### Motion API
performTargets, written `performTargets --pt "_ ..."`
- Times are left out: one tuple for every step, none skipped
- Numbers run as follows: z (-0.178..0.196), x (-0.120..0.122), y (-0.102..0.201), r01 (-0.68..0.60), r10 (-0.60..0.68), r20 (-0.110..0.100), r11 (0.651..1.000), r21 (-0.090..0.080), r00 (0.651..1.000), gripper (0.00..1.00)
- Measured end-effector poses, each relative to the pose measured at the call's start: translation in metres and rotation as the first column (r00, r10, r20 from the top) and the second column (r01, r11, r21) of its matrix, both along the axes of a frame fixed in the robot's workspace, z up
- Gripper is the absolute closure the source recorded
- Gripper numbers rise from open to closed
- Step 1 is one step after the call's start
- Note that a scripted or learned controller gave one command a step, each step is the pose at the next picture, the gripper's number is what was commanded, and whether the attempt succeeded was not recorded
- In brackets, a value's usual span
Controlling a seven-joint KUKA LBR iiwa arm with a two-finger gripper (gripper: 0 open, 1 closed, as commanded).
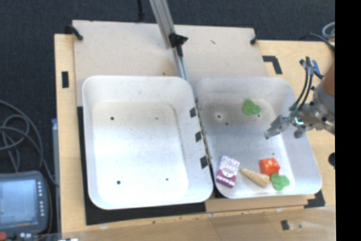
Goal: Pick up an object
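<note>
Several small objects lie in the right bin [225,93]. A green lump [251,108] sits near its middle back. Along the front edge are a purple and white carton [227,171], a beige cone [255,177], a red block [269,166] and a second green piece [280,181]. My gripper [283,132] hangs over the right side of this bin, open, with nothing between its fingers. It is to the right of the green lump and above the red block in the view.
The left bin [96,121] stands beside the right one, with a low divider between them. A slanted metal pole [161,5] rises from behind the bins. Cables and a monitor [20,200] lie off the bench at the left.
</note>
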State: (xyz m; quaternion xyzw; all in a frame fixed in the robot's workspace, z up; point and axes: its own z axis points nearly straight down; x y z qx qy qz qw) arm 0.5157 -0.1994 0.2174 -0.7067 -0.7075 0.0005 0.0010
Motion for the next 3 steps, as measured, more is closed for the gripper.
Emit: performTargets --pt "0.002 0.001 0.000 0.000 0.000 0.005 1.000 -0.001 1.000 0.00" --pt "-0.057 0.003 -0.008 0.002 -0.002 -0.002 1.000 -0.002 1.000 0.00" --pt "-0.101 0.007 -0.014 0.004 -0.004 -0.001 1.000 -0.002 1.000 0.00"
